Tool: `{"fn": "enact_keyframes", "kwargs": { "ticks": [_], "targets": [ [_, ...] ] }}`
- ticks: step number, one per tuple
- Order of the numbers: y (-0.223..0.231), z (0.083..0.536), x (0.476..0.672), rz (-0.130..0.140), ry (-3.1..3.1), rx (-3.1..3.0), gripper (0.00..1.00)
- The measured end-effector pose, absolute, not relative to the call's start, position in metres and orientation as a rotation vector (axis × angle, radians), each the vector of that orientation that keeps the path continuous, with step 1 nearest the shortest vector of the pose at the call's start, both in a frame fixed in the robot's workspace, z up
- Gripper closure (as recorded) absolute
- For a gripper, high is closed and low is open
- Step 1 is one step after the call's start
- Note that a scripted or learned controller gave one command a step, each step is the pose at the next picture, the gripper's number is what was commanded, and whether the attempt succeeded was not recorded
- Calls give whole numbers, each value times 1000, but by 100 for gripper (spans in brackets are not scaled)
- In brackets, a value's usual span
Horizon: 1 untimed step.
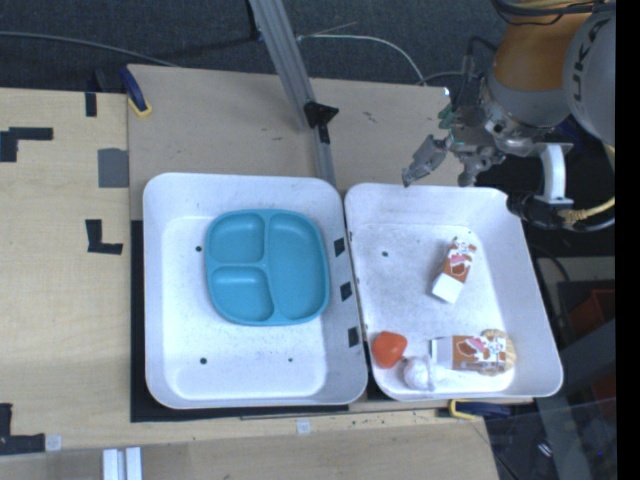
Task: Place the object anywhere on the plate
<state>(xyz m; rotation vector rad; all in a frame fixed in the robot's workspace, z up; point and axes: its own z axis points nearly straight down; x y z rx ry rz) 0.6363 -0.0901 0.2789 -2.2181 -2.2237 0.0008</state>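
The gripper (442,161) hangs with fingers spread wide and nothing between them, just past the far rim of the right bin (520,268), probably staged for a descent. Inside that bin, nearer the camera, lie a small carton (455,268), an orange ball (389,347), a white lump (416,372) and a wrapped packet (482,352). The blue plate (267,266) waits beyond that bin's left wall, in the left bin (175,368), bare.
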Motion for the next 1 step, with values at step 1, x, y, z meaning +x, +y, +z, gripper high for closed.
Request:
{"fn": "enact_keyframes", "kwargs": {
  "ticks": [1],
  "targets": [
    [-90, 279, 636, 1, -2224, -2218, 0]
  ]
}}
